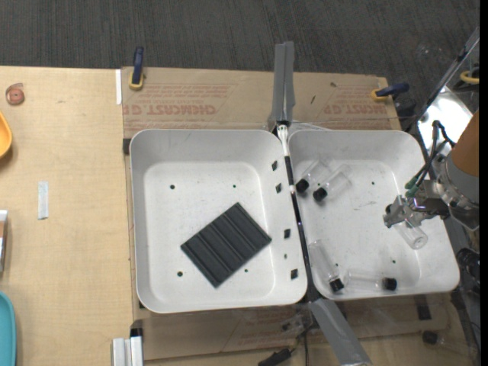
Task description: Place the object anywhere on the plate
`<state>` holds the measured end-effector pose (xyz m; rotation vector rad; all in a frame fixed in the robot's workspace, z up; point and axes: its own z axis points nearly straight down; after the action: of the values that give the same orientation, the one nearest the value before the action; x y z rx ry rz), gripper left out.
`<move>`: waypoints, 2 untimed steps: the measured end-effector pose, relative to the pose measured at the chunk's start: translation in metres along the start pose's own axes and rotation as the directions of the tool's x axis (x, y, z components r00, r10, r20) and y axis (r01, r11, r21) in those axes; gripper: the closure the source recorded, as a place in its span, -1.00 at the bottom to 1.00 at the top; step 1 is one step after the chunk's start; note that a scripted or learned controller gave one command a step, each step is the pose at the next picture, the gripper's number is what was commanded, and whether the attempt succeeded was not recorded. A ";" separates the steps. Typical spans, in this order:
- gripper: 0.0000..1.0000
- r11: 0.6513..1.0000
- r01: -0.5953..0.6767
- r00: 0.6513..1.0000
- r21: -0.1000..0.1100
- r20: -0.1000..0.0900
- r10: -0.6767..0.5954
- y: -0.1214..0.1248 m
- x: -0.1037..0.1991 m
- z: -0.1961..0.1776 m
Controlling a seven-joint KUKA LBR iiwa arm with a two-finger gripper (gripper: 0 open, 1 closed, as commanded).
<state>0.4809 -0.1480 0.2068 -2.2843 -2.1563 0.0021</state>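
Dark ribbed plate (226, 244) lying in left bin (152, 147). Gripper (404, 218) over right bin (358, 139), jaw state impossible to tell. Clear vial (415, 237) just below gripper, well apart from plate.

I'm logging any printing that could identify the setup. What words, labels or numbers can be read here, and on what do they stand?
"CHEMCAST GP": red print, seen upside down, on the brown cardboard sheet behind the left bin.
The same red print on the cardboard behind the right bin: too faint to read surely.
Other print: none legible.
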 end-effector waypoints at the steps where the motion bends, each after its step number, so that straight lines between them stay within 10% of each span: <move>1: 1.00 1.000 0.026 1.000 0.000 0.000 -0.026 -0.010 0.114 -0.027; 2: 1.00 0.988 0.157 0.988 0.004 0.001 -0.157 -0.017 0.218 0.017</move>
<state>0.4768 0.0709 0.1899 -2.1052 -2.3280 0.0079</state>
